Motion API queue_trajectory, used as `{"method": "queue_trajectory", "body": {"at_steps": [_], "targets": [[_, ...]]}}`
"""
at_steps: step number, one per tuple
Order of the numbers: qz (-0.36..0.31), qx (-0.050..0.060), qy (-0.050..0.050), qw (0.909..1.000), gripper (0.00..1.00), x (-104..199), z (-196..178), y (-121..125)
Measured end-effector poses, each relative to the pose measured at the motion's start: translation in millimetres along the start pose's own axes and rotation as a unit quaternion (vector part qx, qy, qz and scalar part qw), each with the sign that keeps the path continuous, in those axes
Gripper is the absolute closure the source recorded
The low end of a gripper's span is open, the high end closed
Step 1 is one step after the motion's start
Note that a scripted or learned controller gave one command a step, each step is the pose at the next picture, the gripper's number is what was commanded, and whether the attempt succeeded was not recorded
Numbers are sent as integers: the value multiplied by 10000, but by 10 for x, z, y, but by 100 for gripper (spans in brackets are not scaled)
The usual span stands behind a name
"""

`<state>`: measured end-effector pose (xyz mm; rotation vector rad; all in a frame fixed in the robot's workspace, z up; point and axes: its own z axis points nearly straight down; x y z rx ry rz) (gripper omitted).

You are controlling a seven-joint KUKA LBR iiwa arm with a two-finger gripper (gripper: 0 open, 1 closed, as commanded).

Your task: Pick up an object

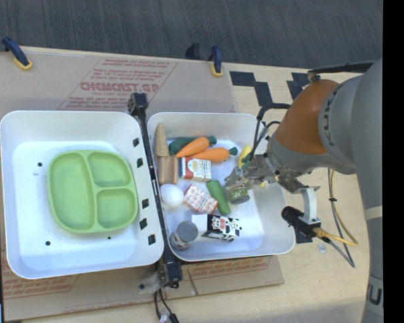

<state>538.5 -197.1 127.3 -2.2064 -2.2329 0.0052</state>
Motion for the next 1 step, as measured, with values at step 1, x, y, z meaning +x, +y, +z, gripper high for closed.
{"method": "queue_trajectory", "body": {"at_steps": [1], "targets": [[28, -22, 4, 10000, 100, 488, -982, -412]]}}
